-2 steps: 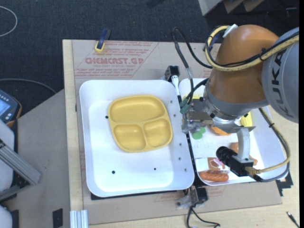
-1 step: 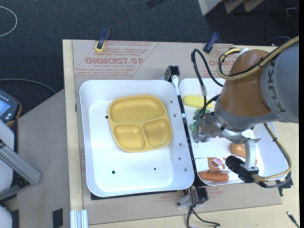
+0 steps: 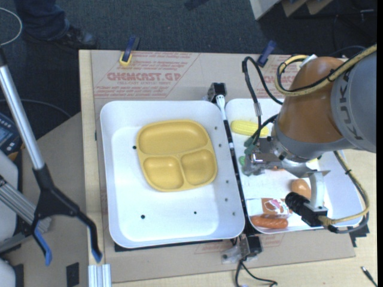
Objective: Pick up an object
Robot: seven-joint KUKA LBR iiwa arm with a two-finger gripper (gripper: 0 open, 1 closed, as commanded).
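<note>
We see the arm (image 3: 323, 109) low over right bin (image 3: 353, 187), reaching for food; grip state unclear.

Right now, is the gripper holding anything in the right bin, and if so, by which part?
It cannot be told. The arm hangs low over the right bin, and its bulk hides any hold; the corn cob and sausage lie apart from it.

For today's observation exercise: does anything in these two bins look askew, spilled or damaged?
Nothing looks spilled or damaged. The yellow divided tray lies flat but slightly rotated in the left bin. Small items crowd the right bin beneath the arm.
</note>
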